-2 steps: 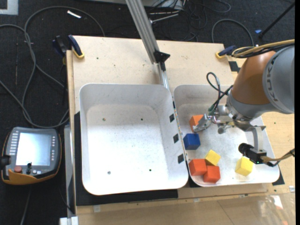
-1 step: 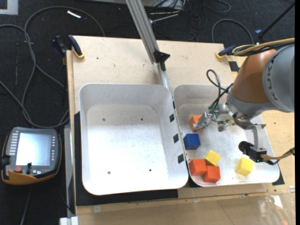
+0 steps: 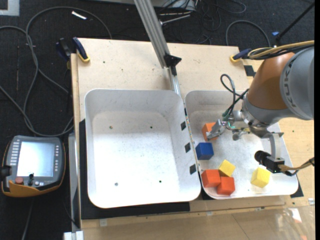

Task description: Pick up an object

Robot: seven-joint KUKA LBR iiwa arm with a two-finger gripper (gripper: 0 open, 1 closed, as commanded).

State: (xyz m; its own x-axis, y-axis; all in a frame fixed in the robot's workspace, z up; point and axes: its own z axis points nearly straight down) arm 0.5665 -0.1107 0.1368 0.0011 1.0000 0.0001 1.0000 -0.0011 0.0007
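Going left to right with the blue cube (image 3: 204, 150) as my anchor: the left bin (image 3: 100, 104) sits well off to its left on the counter (image 3: 125, 59). Just above and right of the blue cube is a small orange block (image 3: 208, 128), and the claw (image 3: 218, 130) is right against it, though I can't tell how it's set or whether it has anything. Below the blue cube are 2 red-orange blocks (image 3: 218, 180), and down to its right 2 yellow ones (image 3: 226, 168). My guess is the orange block is light, rigid and smooth, so pinching 2 flat opposite faces should work.
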